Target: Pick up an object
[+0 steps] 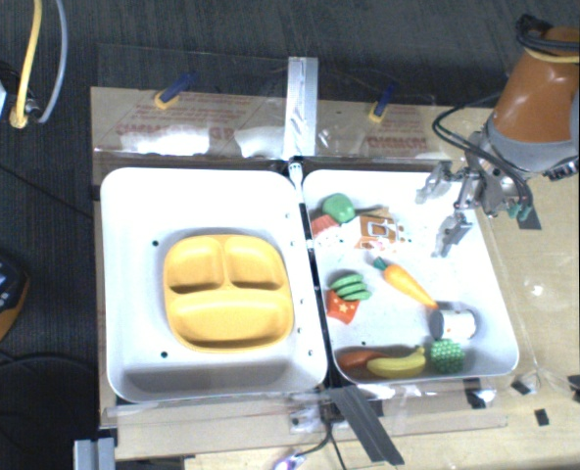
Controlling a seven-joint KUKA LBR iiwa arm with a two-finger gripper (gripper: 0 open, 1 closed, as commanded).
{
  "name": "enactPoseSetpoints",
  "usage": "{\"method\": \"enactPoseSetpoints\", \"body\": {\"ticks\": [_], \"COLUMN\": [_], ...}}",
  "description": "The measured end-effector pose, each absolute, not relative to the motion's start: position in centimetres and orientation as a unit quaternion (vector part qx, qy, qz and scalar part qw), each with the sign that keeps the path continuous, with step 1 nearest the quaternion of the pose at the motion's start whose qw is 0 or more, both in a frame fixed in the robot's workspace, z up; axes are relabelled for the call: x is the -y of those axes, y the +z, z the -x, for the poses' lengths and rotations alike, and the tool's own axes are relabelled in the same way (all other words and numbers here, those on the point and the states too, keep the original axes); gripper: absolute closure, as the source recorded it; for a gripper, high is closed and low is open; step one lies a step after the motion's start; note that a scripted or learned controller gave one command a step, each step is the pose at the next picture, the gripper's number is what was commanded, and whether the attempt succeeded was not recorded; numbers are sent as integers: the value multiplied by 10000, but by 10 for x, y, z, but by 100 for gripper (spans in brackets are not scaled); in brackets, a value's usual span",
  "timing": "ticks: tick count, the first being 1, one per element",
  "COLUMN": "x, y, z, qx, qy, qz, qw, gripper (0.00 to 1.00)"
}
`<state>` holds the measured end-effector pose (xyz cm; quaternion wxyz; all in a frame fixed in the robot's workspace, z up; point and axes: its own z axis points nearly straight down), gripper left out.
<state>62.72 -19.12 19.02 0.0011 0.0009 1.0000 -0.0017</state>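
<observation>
The right bin (496, 292) holds several toy foods: a green piece (337, 207) on a red one at the upper left, an orange-and-white packet (379, 230), a carrot (405, 282), a strawberry with a green top (345, 298), a white and grey cylinder (454, 321), a green corn cob (448, 355) and a banana (398, 364). My gripper (443, 211) hangs over the bin's upper right part, open, with nothing between its fingers. It is right of the packet and up and right of the carrot.
The left bin (133, 213) holds a yellow divided plate (229, 290). A metal divider (301, 116) runs between the bins at the back. The arm's orange band (537, 91) and cables sit beyond the right bin's far right corner.
</observation>
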Motion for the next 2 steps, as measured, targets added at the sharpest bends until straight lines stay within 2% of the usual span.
{"method": "enactPoseSetpoints", "body": {"ticks": [1, 2], "x": [181, 125], "y": [118, 90], "z": [-582, -560], "qx": [-9994, -9987], "qy": [-33, -33], "qz": [-329, -498], "qw": [94, 82], "gripper": [0, 0]}}
